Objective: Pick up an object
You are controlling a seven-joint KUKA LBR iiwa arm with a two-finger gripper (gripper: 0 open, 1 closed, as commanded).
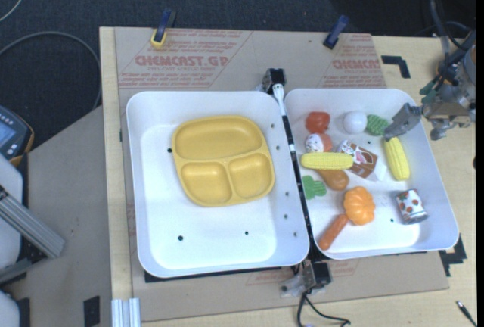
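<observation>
arm (454, 94): grey metal, blocky wrist | pincer (398, 123): grey, flat-sided | cables: dark, looped along the wrist

Cut off and unclear

The end effector (404, 121) at three o'clock is cut by the edge; the carrot (332, 232) tucks under the orange pumpkin (359, 205).

We are seeing a yellow divided tray (221, 160) in a white bin (151, 242), yellow corn (327, 161), an orange pumpkin (359, 206), a red pepper (318, 122), and a tan surface (227, 53) with red lettering.
</observation>
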